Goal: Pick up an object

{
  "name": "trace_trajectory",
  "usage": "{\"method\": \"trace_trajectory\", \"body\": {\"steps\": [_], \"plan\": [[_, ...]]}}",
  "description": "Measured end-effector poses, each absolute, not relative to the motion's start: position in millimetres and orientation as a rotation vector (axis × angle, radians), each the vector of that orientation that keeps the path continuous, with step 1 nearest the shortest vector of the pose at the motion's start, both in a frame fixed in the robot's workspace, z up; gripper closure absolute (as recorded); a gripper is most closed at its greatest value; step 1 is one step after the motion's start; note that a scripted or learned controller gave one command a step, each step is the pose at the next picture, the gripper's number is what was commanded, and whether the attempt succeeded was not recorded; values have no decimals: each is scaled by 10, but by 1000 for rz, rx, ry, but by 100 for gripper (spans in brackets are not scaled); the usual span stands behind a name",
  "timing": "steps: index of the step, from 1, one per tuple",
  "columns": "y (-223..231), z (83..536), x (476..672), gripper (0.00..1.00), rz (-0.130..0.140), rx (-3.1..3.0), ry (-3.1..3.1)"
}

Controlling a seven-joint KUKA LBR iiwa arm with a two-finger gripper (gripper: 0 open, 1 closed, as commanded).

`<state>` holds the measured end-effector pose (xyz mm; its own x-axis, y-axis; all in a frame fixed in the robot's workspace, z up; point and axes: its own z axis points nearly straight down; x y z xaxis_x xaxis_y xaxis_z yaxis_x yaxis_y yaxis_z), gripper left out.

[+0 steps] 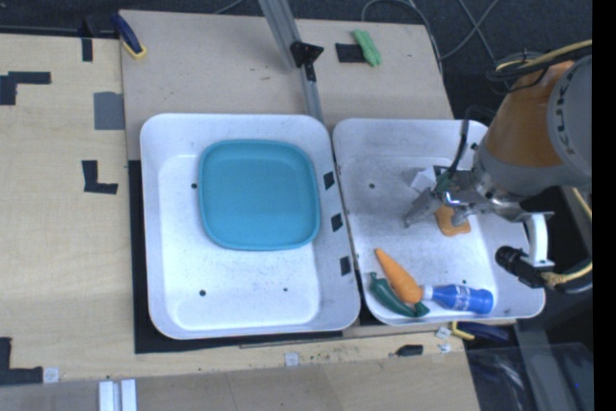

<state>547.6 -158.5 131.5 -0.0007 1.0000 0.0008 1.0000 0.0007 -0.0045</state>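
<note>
My tool (428,207) hangs low in the right bin (385,149), fingers spread and holding nothing, so I'm at the approach. The small orange object (452,222) lies just beside it, toward my arm; next I must shift over it and close.

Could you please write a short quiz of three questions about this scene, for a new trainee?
1. True or false: the teal plate lies in the right bin.
2. Which thing lies nearest the gripper? A) toy carrot B) small orange object C) blue and white tube
3. Fill in: the carrot and the tube lie near the ____ edge of the right bin in the camera view.

Key: 1. False, it lies in the left bin. 2. B. 3. Lower.
</note>
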Motion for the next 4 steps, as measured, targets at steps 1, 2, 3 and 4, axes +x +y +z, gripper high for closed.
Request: {"method": "trace_trajectory", "body": {"steps": [1,2,3,4], "plan": [[-1582,884,5478,0,0,-2221,-2222],[-1591,1008,5487,100,-1,-2224,-2225],[-1542,1597,5556,100,-4,-2223,-2225],[-1445,2161,5562,100,-4,-2223,-2225]]}}
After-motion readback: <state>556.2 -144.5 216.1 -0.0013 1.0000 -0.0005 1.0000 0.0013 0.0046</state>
